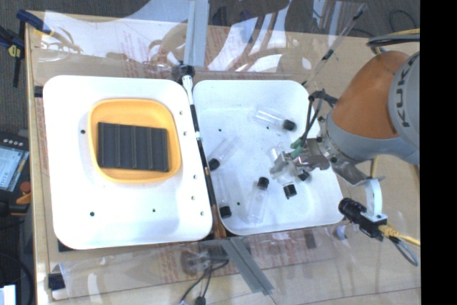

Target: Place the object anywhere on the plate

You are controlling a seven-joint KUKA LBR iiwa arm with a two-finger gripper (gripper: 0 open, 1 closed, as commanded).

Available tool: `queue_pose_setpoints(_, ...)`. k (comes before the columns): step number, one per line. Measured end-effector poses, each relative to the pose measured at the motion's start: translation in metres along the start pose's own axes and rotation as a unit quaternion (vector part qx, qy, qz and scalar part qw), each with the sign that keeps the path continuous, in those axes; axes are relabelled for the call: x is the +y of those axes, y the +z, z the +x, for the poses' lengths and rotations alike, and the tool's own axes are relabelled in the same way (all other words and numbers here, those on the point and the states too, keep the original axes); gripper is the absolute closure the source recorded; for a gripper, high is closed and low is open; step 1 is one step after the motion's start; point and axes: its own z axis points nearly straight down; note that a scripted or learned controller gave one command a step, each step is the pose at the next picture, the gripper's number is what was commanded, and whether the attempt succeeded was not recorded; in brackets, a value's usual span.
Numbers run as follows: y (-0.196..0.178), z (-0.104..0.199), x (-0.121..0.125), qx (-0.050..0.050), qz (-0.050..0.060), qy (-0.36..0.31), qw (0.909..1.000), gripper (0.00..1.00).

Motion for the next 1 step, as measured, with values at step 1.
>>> queue_pose_setpoints(1, 0.0013, 0.0512, 0.0016, 0.001, 0.002, -0.05, 0.9988, 1.0)
